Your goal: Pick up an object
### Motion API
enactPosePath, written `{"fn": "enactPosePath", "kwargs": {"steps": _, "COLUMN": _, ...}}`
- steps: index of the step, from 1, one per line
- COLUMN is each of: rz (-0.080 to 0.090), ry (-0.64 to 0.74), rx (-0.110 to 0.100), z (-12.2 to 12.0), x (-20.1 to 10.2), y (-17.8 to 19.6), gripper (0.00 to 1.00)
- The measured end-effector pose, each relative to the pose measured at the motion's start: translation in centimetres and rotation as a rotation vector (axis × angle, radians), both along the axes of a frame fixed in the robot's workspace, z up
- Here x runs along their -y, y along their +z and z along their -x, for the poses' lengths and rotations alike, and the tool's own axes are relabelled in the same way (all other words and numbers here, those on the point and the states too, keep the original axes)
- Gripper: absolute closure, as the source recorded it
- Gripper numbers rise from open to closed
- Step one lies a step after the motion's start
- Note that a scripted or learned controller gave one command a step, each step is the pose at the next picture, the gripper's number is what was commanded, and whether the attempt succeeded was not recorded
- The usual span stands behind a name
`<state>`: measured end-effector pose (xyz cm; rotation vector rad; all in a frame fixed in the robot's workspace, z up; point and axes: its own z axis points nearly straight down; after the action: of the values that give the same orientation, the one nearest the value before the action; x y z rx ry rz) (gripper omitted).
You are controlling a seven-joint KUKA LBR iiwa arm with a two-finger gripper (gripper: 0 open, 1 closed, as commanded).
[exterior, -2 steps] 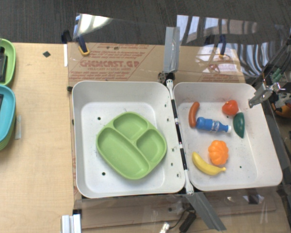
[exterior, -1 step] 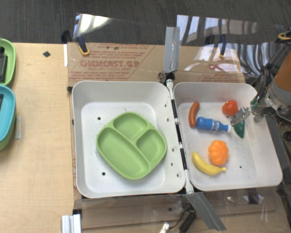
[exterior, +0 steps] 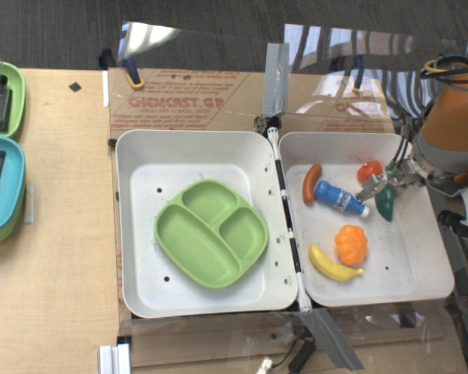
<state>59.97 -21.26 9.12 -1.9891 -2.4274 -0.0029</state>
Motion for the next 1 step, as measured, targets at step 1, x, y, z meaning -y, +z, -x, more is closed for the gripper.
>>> {"fn": "enactPosePath", "kwargs": {"steps": 1, "rz": 0.002, "ry": -0.003, "rx": 0.002, "z": -0.03, "x": 0.15, "y": 0.96, "gripper": 1.0}}
